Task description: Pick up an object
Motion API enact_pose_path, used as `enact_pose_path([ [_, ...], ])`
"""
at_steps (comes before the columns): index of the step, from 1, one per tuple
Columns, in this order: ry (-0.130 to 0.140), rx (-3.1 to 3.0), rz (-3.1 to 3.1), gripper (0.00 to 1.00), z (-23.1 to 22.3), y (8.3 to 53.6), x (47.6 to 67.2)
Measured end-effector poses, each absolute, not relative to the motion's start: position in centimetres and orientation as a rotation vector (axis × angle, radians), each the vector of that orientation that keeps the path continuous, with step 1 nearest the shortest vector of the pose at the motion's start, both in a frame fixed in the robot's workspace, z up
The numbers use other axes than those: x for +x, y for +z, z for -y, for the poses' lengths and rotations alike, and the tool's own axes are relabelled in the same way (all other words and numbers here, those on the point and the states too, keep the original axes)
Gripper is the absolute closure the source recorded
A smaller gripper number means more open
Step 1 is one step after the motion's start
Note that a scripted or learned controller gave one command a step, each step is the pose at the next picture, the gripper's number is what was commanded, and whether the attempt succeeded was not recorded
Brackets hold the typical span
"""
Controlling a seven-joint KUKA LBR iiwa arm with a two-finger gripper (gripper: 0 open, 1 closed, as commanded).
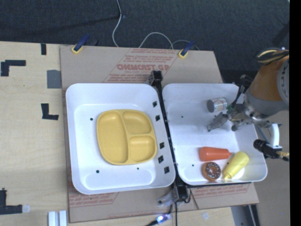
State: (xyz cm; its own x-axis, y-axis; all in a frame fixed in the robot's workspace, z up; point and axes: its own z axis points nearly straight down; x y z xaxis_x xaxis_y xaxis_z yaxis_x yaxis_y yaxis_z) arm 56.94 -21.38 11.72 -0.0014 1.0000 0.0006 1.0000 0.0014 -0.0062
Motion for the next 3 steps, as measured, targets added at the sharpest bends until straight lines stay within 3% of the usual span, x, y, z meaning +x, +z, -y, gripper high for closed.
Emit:
enact_pose_path([
  [1,0.003,-2.217,2.223,1.00,21.4,13.0,57.1],
  [3,-0.002,-2.221,2.226,1.00,20.7,21.5,58.0],
])
